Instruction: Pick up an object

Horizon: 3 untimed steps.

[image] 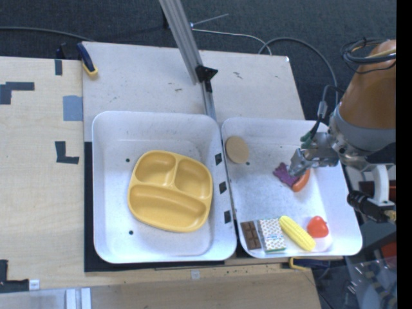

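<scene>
Along the near edge of the right bin (341,237) I see four items in a row: a chocolate bar (250,235), a small printed packet (272,234) touching it, a toy corn cob (297,233) lying at a slant, and a red tomato-like piece (317,226) just beside the cob's far end. In the left bin (109,172) I see a yellow divided plate (171,190), flat, with three compartments, lying near the bin's middle. Farther back in the right bin, the gripper (301,166) is down at the bin floor over a purple piece (283,173) and an orange carrot-like piece (300,181), which lie touching each other; from my station I cannot tell whether its fingers are parted or closed, nor whether either piece sits between them. A round tan disc (237,150) lies near the wall shared by the bins. Beyond the bins, I note a slanted metal rail (182,31) and a blue-and-yellow clamp (87,59) on the bench (141,76).
</scene>
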Available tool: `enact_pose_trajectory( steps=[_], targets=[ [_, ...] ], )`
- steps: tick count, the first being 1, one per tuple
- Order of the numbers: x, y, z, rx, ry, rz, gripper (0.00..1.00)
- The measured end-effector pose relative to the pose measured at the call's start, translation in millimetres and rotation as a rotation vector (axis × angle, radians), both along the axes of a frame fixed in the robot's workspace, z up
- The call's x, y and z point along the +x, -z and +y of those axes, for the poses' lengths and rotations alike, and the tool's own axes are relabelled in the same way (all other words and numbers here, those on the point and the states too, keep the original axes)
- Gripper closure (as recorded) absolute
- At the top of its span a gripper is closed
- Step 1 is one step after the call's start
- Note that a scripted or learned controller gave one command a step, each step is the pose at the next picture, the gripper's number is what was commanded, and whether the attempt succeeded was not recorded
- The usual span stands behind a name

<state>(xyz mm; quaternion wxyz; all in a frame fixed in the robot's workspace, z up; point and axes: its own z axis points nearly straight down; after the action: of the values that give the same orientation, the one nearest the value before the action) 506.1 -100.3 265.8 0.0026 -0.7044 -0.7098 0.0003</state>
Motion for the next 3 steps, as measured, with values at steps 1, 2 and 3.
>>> enact_pose_trajectory(
  steps=[1,2,3],
  targets=[
    [0.2,-9.3,0.4,0.001,-0.002,0.001,1.0],
    [0.4,-18.7,0.9,0.002,-0.003,0.002,1.0],
    [0.4,-27.9,1.4,0.003,-0.005,0.004,1.0]
  ],
)
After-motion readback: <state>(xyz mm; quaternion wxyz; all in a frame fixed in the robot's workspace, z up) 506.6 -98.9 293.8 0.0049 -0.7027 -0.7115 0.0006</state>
